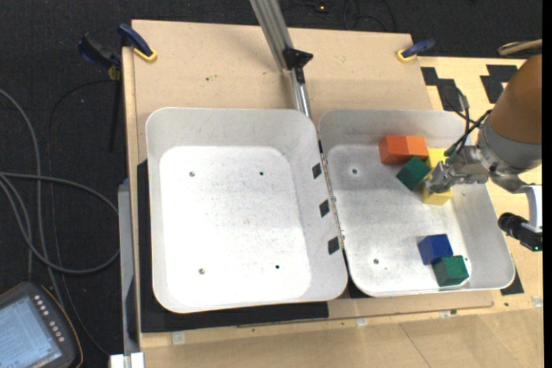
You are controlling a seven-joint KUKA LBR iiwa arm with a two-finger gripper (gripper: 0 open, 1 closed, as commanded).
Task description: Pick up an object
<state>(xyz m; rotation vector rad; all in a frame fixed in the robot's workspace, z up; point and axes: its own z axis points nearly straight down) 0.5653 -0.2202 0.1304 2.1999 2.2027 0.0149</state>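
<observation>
The right bin [379, 271] holds several blocks. An orange block [403, 148] lies toward its back, with a green block [414, 172] just in front of it and a yellow block [437, 193] to the right of that. A blue block [434, 247] and a dark green block [451, 270] rest near the front right corner. My gripper [440, 179] reaches in from the right and sits low over the yellow block, right beside the green one. Its body hides the fingers and most of the yellow block.
The left bin [164, 185] stands beside the right one on the wooden bench. A metal pole [263, 0] slants across the back toward the gap between the bins. Clamps [138, 43] grip the bench's back corners.
</observation>
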